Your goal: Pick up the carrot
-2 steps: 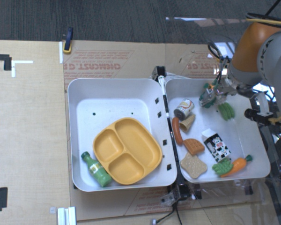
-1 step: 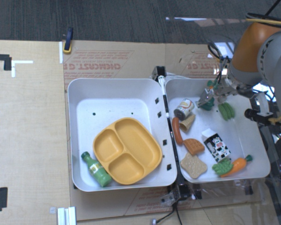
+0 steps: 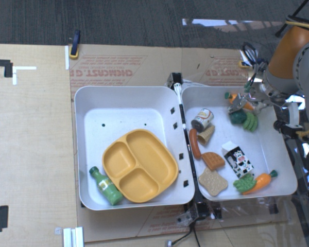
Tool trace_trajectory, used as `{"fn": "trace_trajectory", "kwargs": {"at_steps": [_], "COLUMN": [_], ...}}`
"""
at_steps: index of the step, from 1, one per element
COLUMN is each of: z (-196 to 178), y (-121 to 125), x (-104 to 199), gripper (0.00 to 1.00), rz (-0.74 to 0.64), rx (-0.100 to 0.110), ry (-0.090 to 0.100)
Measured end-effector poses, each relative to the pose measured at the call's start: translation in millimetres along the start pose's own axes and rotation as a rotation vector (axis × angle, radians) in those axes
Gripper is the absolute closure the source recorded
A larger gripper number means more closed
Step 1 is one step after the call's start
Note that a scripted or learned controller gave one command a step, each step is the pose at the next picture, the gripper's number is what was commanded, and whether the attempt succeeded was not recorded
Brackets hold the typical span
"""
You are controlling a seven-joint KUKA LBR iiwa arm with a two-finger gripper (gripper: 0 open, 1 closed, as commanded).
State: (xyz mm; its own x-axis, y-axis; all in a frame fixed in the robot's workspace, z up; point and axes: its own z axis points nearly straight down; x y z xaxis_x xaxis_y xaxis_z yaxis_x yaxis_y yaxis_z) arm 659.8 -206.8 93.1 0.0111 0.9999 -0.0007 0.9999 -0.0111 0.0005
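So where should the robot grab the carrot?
Probably across the orange body of the carrot, from above. It lies flat and slanted near the right bin's front right corner, leafy green end toward the milk carton. The fingers should straddle its narrow width, clear of the leaves.

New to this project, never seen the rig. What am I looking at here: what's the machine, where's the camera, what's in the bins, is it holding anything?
One fixed camera looks down at a slant on a bench with two shallow white bins. The grey arm with the orange band is the robot, reaching in from the right. Its gripper is over the far corner of the right bin, beside some green and orange toy food; I cannot tell whether it holds anything.

The left bin holds a yellow divided plate and a green bottle. The right bin also holds a can, a sausage, toast pieces, a milk carton and the carrot, the target, lying untouched near the front edge.
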Motion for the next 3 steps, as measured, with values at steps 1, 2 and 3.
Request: {"fn": "trace_trajectory", "kwargs": {"at_steps": [1,2,3], "z": [-10,1,1], "y": [1,-4,-4], "x": [0,29,29], "gripper": [1.00,1.00,0.00], "rz": [-0.005,-0.291,-0.291], "rx": [-0.001,0.003,0.001], "ry": [-0.005,0.000,-0.001]}}
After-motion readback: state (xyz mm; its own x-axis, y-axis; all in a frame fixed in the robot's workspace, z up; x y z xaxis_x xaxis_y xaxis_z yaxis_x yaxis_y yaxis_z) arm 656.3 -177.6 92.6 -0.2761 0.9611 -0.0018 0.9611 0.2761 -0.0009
